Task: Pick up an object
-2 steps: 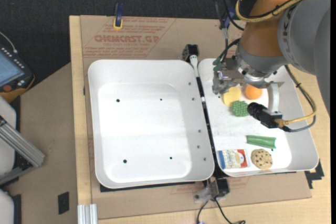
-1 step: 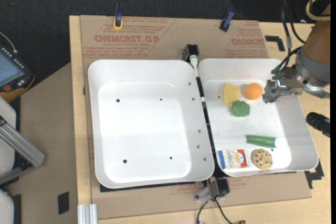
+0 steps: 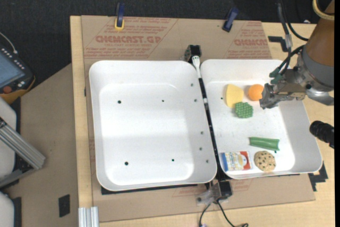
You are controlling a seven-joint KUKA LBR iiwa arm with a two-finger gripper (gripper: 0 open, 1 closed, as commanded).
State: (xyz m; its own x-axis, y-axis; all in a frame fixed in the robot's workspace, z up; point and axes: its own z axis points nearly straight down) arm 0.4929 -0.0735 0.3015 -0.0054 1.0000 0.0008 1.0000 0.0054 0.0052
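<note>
So the bench [image 3: 159, 34] is topped with a brown cardboard-looking sheet printed with red lettering, held down along the far edge by a yellow-and-blue clamp [image 3: 120, 16] and a blue clamp [image 3: 230, 18], and the floor behind it is dark carpet. Two shallow white bins sit side by side on it, touching along the middle: the left bin [image 3: 149, 125] and the right bin [image 3: 297, 130]. In the right one there's a yellow wedge [image 3: 234, 95], an orange ball [image 3: 255, 92] just beside it, a green bumpy ball [image 3: 244, 110] below, a long green piece [image 3: 264, 142] lying roughly left-to-right, a small carton [image 3: 235, 161] and a cookie [image 3: 264, 160] near the front edge. The gripper [image 3: 267, 97] is right next to the orange ball, on its right; can't tell how its jaws are set.
</note>
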